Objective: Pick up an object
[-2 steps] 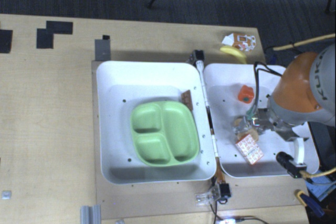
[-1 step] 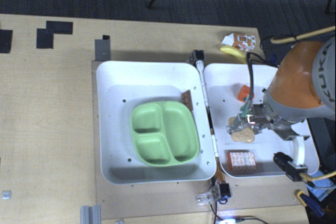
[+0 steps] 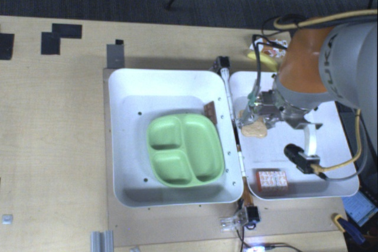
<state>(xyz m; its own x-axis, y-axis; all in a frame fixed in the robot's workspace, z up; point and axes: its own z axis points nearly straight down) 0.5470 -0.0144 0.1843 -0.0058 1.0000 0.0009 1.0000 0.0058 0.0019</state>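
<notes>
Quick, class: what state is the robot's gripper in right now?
Gripper: cannot be told; it sits low in the right bin, just above a tan object.

Green tray (image 3: pixel 185 149); arm (image 3: pixel 331 65) over right bin (image 3: pixel 336 144)

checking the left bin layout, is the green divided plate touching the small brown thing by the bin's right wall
Cannot tell. In the camera view the green divided plate and the small brown thing sit so close at the plate's upper right corner that neither contact nor a gap shows plainly.

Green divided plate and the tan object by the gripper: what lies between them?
In the camera view, the two bins' adjoining walls separate green plate from tan object.
</notes>
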